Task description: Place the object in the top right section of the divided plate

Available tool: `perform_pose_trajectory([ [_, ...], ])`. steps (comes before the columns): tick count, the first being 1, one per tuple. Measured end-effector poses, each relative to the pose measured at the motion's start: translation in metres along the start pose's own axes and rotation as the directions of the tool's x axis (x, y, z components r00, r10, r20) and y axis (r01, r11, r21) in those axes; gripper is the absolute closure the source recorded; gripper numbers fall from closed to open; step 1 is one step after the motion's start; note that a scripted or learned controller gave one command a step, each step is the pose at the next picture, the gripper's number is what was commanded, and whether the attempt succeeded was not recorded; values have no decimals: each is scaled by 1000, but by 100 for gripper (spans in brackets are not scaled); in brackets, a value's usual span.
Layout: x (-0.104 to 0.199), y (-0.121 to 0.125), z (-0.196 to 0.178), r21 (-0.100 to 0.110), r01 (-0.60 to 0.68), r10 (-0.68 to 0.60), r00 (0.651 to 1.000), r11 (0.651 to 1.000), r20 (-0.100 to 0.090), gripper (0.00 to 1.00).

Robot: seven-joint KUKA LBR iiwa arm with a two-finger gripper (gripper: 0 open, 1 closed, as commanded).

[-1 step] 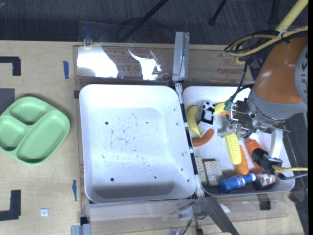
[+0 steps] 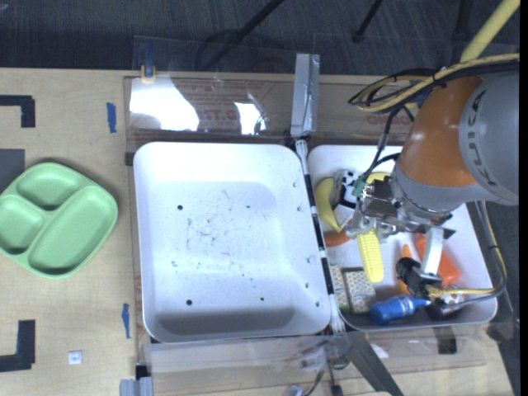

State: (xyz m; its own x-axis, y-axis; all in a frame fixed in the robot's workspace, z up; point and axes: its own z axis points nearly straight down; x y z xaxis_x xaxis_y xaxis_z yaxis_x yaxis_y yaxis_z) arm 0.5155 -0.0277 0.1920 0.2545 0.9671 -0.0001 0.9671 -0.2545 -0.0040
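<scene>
Wooden bench (image 2: pixel 74 320), green divided plate (image 2: pixel 54 219) far left, arm (image 2: pixel 462 139) hiding much of right bin (image 2: pixel 487 304), gripper (image 2: pixel 371 221) over corn cob (image 2: pixel 371 256), grip state unclear.

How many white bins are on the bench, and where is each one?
2. The left bin sits in the middle of the camera view. The right bin is directly beside it, holding a banana, corn and other items, partly covered by the arm.

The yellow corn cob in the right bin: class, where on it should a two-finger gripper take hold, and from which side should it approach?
Probably across the middle of the corn cob, coming straight down from above. It lies flat and long, running roughly top to bottom in the view, so fingers closing across its narrow width, left to right, should fit. The banana and blue bottle crowd its ends; the gripper hangs near its upper end.
</scene>
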Motion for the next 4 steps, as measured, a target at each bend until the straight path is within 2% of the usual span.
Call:
perform_pose_trajectory([
  [1, 39, -48, 9, 0, 110, -110, 994, 994, 0, 100],
  [2, 121, -70, -10, -3, 31, -31, 1000, 1000, 0, 100],
  [3, 193, -90, 76, 0, 138, -138, 990, 990, 2, 100],
  [4, 235, -100, 46, -2, 165, -165, 986, 986, 1, 100],
])
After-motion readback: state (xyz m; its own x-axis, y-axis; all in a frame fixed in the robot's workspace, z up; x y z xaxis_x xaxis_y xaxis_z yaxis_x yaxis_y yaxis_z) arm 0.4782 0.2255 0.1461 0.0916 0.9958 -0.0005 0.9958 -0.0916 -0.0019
